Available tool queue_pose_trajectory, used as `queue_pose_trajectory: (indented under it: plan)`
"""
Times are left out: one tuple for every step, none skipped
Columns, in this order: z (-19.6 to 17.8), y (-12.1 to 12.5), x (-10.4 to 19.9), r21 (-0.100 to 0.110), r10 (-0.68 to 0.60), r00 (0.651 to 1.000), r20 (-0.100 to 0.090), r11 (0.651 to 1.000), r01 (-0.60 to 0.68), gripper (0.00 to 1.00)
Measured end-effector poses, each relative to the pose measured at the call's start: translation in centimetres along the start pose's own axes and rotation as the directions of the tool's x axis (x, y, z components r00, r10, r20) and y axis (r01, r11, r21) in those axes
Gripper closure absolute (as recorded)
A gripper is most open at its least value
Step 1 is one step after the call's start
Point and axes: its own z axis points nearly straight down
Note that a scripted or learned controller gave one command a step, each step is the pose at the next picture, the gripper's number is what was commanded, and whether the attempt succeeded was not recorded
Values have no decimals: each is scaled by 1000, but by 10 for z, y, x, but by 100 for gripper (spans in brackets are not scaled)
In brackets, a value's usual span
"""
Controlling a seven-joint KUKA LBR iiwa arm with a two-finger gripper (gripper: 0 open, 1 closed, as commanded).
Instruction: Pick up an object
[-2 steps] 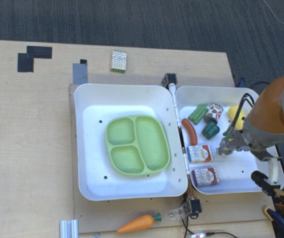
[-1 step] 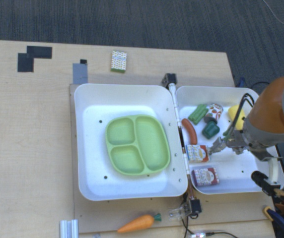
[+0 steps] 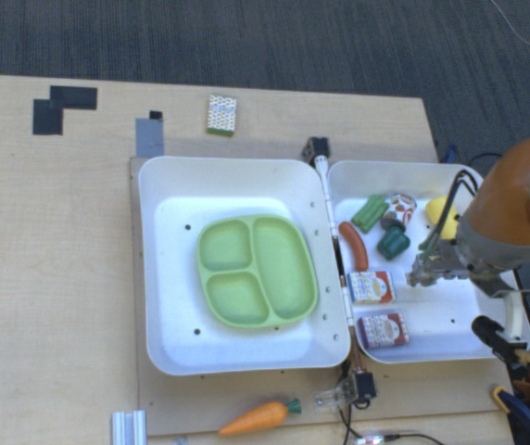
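Pincer [image 3: 424,274] low in the right bin [image 3: 450,336], just beside the top snack packet [image 3: 371,287]. Can't tell if it's released or clenched. Nothing visibly lifted, so pick prob. not done yet; grab & lift remain.

The picture is bright, with soft, even light from above. The two white bins shine the most. The left bin [image 3: 168,276] looks so white that its floor loses detail, and the green tray [image 3: 258,272] throws a faint green glow on it. Shadows are pale and short. The pale wooden surface [image 3: 52,248] shows no hard glare. The dark carpet [image 3: 246,26] at the top looks grainy. Small things look a little soft, and the arm [image 3: 515,207] looks fuzzy.
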Motion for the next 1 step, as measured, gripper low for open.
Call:
queue_pose_trajectory:
  plan:
    - [0, 0, 0, 0, 0, 1000, 0, 1000, 0, 0]
